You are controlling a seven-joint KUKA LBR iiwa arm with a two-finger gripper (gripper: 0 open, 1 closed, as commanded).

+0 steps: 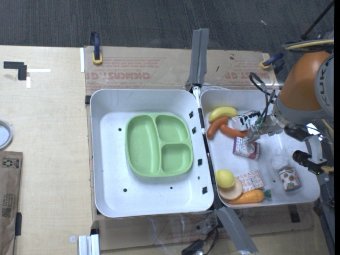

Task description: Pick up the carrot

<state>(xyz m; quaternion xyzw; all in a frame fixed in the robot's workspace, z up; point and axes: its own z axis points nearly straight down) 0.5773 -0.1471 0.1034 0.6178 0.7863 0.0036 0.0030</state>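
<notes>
With its opening state indiscernible, the pincer (254, 133) hovered upper right; it should descend squarely over the carrot (247, 197) at lower right.

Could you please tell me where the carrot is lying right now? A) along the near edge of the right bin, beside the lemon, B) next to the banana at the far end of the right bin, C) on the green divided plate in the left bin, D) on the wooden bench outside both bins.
A: the carrot lies along the right bin's near edge, just beside the lemon, while the banana is at the far end.
</notes>
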